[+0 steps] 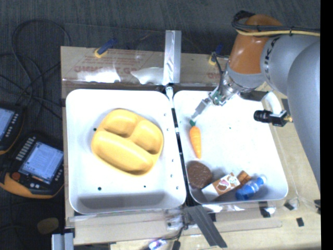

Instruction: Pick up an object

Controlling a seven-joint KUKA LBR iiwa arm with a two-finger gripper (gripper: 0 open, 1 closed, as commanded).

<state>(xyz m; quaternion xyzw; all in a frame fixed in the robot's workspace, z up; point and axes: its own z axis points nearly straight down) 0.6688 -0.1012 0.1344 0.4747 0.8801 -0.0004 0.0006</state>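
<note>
My gripper (200, 110) reaches down into the right bin (244, 139) near its back left corner, its tip just above the green top of a small orange carrot (195, 141). The carrot lies lengthwise beside the bin's left wall. A brown round disc (198, 174) sits at the front left of that bin. Next to it are a small printed box (227, 184) and a blue bottle (250, 187). A large yellow bread-shaped object (127, 140) lies in the middle of the left bin (83, 186). Nothing shows in the gripper's grasp.
The grey arm with its orange band (250, 51) comes in from the upper right over the right bin's back edge. A black part (269, 116) juts out at that bin's right rim. Handheld devices (34, 163) and cables lie left of the bench.
</note>
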